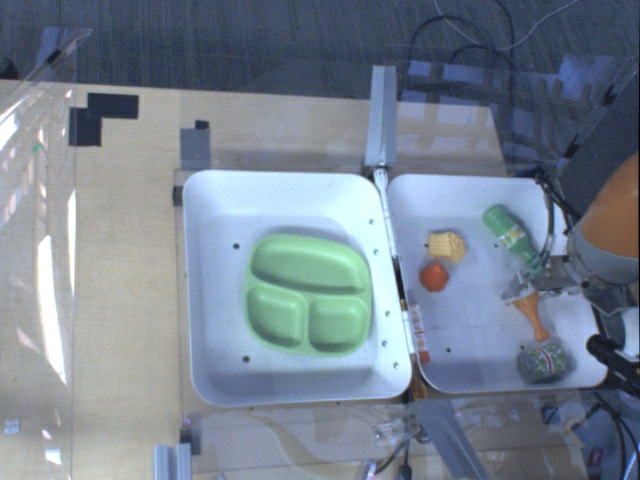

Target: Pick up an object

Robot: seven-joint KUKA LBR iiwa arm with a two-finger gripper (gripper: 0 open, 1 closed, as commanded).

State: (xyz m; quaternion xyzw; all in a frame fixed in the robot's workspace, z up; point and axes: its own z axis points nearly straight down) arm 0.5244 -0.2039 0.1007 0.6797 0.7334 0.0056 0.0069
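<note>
The right bin (470, 363) holds several small objects. A green bottle (510, 233) lies at its back right. A yellow corn-like piece (446, 245) and a red ball (434, 277) sit near its left wall. An orange carrot-like piece (532, 315) lies at the right, and a grey-green round can (543, 362) sits at the front right corner. My gripper (530, 286) reaches in from the right, low over the bin, just above the upper end of the orange piece and below the bottle's lower end. Whether it touches either one is unclear.
The left bin (215, 268) holds a green divided tray (308, 294). A metal divider post (381, 118) stands behind the two bins. Cables hang over the right bin's back right corner (550, 208). The arm's orange band (612, 218) is at the right edge.
</note>
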